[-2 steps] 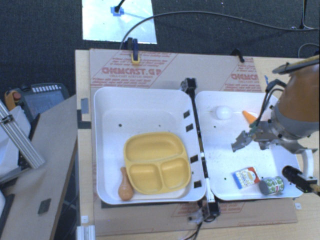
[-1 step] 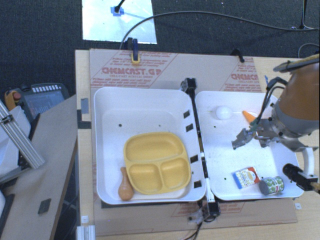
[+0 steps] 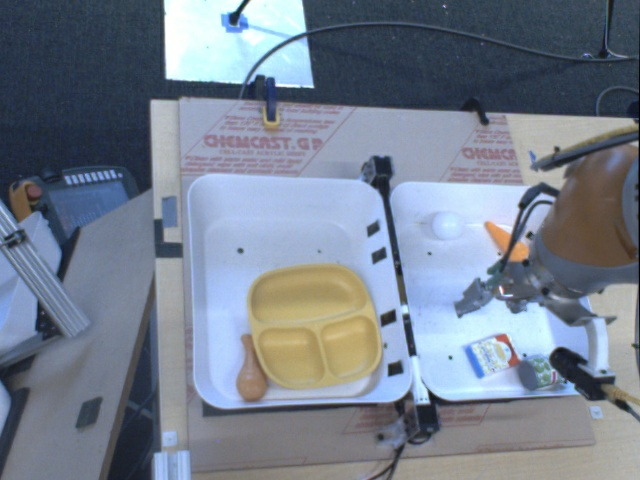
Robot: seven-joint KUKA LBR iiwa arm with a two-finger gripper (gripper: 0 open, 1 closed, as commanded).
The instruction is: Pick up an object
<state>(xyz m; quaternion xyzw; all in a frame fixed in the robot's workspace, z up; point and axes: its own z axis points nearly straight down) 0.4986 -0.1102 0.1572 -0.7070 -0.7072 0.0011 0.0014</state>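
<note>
One small box (image 3: 491,355) below gripper (image 3: 472,299).

I saw even, bright overhead light with soft, faint shadows. The white bins (image 3: 300,208) looked nearly washed out, the reflective sheet (image 3: 235,28) at upper left glared, and fine detail stayed slightly soft throughout.

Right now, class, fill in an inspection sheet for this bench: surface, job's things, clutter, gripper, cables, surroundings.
Surface: two white bins, left bin, right bin.
Job's things: white ball, orange piece, small carton, grey-green object in right bin.
Clutter: yellow divided tray and brown wooden piece in left bin.
Gripper: gripper over right bin, holding nothing seen.
Cables: black cable behind bench.
Surroundings: dark carpet.
</note>
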